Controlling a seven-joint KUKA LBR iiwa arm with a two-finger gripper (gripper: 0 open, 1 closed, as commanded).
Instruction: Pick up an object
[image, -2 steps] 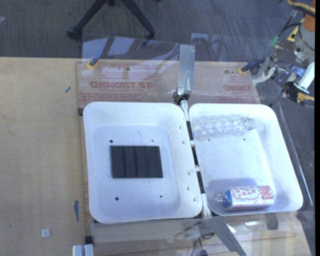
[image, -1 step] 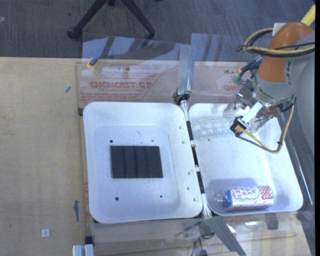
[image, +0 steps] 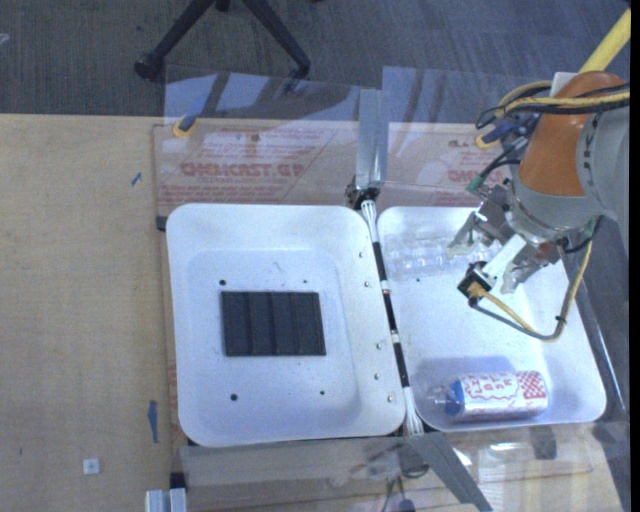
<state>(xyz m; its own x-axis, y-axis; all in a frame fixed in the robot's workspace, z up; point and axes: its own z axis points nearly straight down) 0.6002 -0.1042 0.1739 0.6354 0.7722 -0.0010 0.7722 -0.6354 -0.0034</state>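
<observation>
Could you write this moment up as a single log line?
hand: over right bin, holding nothing | clear bottle: beside it | wrapped bottle: near edge | left bin: dark block

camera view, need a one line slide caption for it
KUKA gripper hovers over the right bin near a clear bottle; dark ridged block in left bin.

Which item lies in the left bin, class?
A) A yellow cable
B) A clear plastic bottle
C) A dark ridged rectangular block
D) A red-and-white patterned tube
C: the dark ridged rectangular block lies flat in the middle of the left bin, while the clear plastic bottle and the red-and-white patterned tube both lie in the right bin.
</observation>
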